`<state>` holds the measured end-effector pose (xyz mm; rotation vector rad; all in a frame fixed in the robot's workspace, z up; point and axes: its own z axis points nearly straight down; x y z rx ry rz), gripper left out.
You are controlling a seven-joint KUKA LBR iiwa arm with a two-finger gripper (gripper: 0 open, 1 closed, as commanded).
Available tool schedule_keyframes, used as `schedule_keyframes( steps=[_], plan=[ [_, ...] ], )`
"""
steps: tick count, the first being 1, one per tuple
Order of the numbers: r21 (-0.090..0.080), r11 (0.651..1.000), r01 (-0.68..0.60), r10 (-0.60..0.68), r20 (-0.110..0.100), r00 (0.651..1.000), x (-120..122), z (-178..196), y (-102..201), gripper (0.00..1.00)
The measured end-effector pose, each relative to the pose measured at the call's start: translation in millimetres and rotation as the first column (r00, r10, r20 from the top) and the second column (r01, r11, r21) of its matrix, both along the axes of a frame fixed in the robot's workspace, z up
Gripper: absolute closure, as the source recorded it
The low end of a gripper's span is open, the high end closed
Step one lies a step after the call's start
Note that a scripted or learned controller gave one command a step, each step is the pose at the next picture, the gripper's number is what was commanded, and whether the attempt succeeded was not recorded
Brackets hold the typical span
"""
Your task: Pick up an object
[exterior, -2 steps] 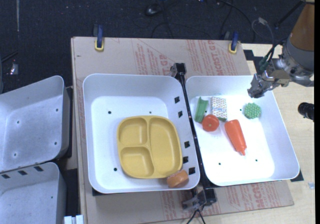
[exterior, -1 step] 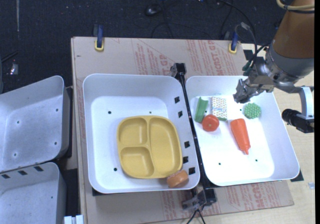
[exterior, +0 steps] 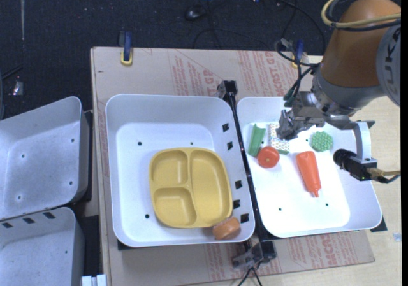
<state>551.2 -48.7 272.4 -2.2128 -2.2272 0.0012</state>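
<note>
The right bin (exterior: 306, 214) holds a red tomato-like ball (exterior: 268, 158), an orange carrot (exterior: 309, 172), a green stick-shaped piece (exterior: 257, 139), a green bumpy round piece (exterior: 321, 141) and a pale patterned piece (exterior: 278, 137). My gripper (exterior: 286, 130) hangs over the upper middle of this bin, right above the patterned piece, between the green stick and the bumpy green piece. The tomato lies just below and left of it.
The left bin (exterior: 127, 151) carries a yellow divided plate (exterior: 190, 186) and an orange-brown round item (exterior: 226, 228) at its lower right corner. A black divider (exterior: 241, 157) runs between the bins. Grey trays (exterior: 38, 151) sit off the bench at left.
</note>
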Motion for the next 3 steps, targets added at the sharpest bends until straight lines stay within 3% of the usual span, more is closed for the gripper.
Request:
schedule_keyframes(
  steps=[2,3],
  plan=[
    [0.001,1.0,-0.001,0.001,-0.002,1.0,-33.4,-40.7,95.4,1.0],
    [0.001,1.0,-0.001,0.001,-0.001,1.0,-51.8,-37.1,137.9,1.0]
  ],
)
